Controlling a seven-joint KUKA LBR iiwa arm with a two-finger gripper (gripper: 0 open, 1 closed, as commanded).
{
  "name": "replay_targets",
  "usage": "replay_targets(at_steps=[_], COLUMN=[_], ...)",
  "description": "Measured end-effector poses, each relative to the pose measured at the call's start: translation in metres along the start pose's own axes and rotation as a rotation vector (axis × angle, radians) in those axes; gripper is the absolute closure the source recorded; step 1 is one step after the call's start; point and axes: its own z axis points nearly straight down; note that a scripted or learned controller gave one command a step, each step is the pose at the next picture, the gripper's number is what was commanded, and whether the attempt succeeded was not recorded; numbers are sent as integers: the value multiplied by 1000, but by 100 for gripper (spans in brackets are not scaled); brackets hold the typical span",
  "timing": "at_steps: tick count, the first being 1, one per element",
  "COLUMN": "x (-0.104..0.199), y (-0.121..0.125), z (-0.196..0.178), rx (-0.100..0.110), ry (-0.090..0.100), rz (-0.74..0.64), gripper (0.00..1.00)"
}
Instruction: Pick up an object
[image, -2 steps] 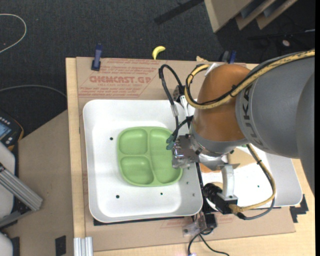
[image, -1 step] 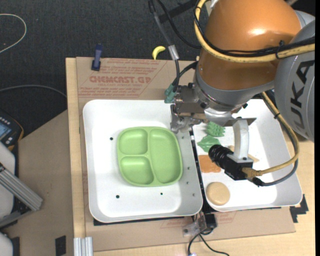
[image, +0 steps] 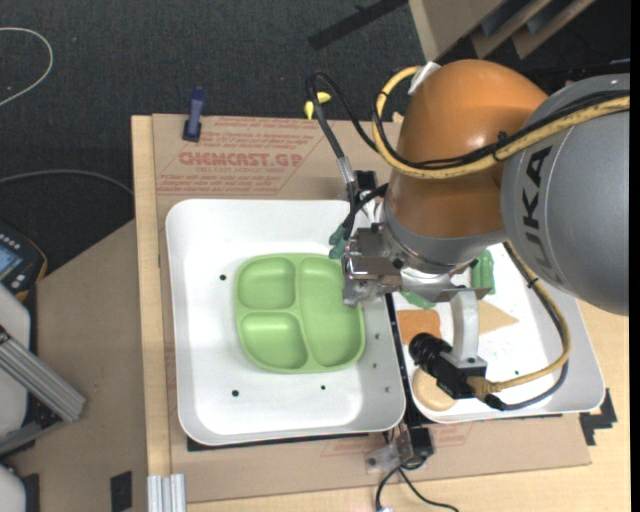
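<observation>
- Far left: dark floor with a loose cable, and a brown cardboard-covered worktop (image: 250, 160) with red print along its far edge.
- Left bin (image: 200, 300): a shallow white tray holding a pale green divided plate (image: 295, 315) with three compartments. The plate sits toward the bin's right side, its right rim close to the wall between the two bins.
- Centre: the tool (image: 362, 275), a metal fitting below the arm's wrist, hangs over the plate's upper right corner, just above or touching its rim; which of the two cannot be made out.
- The tool's grip is hidden by the wrist, so its state cannot be told.
- The plate lies mostly left of and nearer the camera than the tool.
- Right bin (image: 575, 385): largely covered by the grey and orange arm (image: 470, 140). An orange flat piece (image: 420, 323), a tan triangle (image: 497, 318) and a green item (image: 485, 270) peek out.
</observation>
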Motion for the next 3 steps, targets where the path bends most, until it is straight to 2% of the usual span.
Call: replay_targets(at_steps=[1,2,3], x=[8,-13,35], y=[0,67,-3], z=[-193,-12,54], rx=[-30,4,3], ry=[10,-3,2], rz=[-6,2,-8], gripper=[100,100,100])
